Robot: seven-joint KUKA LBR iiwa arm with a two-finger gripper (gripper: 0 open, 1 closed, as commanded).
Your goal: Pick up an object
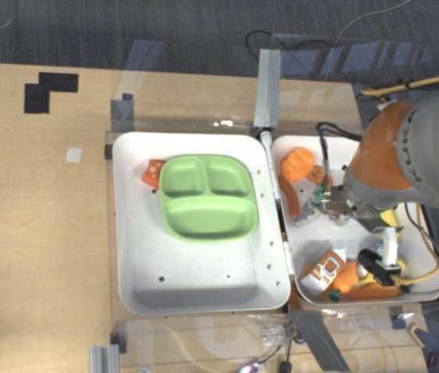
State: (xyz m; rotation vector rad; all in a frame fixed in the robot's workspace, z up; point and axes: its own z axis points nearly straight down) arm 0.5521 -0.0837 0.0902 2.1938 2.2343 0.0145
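Wooden bench, pale, bearing two white bins side by side.

1. Right bin, near end: brown-and-white packet touching an orange carrot-like piece; both lie loose on the bin floor.
2. Left bin, near half: bare.
3. Right bin, middle: gripper, low over the bin floor, near the left wall. Whether it is spread or closed cannot be told. Nothing is seen held in it.
4. Right bin, left wall: slim orange-red piece, just left of the gripper.
5. Left bin, far half: green divided plate; red scrap at its far left corner.
6. Right bin, far end: orange rounded object, just beyond the gripper; contact not discernible.
7. Grey arm, entering from the right.
8. Dark carpet, beyond the bench.

Status, as judged: the reach into the right bin is made; grasp and lift are unconfirmed, so the pick remains to be done. Likeliest candidates are items 4 and 6.
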